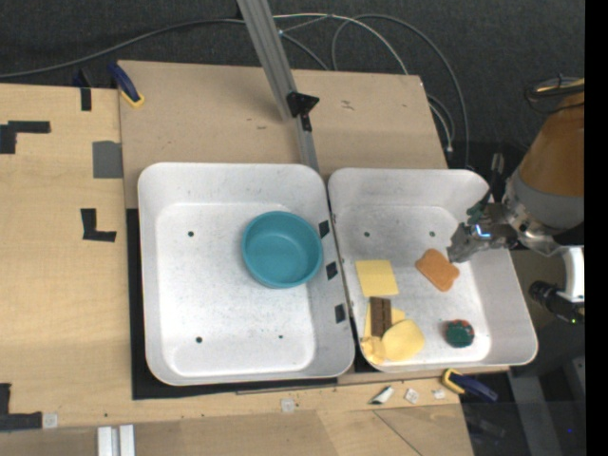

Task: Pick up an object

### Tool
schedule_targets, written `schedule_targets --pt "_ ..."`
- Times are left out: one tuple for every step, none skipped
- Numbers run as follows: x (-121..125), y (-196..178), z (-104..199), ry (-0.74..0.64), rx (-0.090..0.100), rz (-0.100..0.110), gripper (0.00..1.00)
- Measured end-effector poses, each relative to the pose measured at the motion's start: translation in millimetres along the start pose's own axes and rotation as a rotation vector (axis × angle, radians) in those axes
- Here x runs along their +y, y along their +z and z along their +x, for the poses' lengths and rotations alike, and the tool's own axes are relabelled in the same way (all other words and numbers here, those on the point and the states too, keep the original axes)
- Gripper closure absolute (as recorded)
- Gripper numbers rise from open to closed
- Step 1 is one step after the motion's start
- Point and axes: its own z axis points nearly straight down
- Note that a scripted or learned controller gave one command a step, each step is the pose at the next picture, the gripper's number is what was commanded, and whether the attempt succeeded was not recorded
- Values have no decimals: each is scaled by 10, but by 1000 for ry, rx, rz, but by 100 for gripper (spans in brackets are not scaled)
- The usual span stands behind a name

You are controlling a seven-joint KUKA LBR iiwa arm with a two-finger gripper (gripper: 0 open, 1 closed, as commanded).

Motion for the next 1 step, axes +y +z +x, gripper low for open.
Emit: schedule_targets --pt "11 -357 1 0 0 1 100"
